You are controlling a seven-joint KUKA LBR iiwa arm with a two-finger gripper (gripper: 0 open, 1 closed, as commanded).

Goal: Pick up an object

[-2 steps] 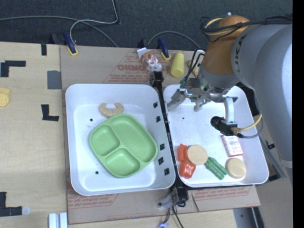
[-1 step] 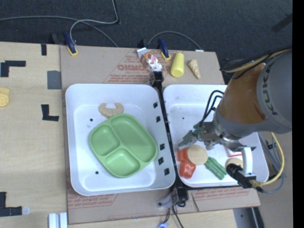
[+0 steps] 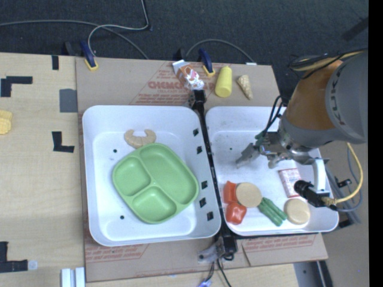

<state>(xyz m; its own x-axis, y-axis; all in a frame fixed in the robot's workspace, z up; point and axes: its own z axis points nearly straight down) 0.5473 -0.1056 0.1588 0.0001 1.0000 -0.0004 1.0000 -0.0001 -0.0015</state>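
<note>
Worktop (image 3: pixel 36 178): it was light wood, with a brown cardboard sheet under 2 white bins.
Left bin (image 3: pixel 99 130): it held 1 green plate (image 3: pixel 155 182) with three parts and 1 tan curved piece (image 3: pixel 139 138) just above the plate. There was open room along its left and bottom edges.
Above the bins: 1 small printed packet (image 3: pixel 188 75), 1 yellow bottle (image 3: pixel 223 81) and 1 tan cone (image 3: pixel 245 86) lay on the cardboard.
Right bin (image 3: pixel 230 117): 2 red pieces (image 3: pixel 233 204), 2 round tan buns (image 3: pixel 249 194), 1 green stick (image 3: pixel 272 211) and 1 small label card (image 3: pixel 289 180) sat along its bottom and right side. Its top left part was bare.
Hand (image 3: pixel 254 154): its fingers were spread apart and held nothing. It hung over the middle of the right bin, above the buns.
</note>
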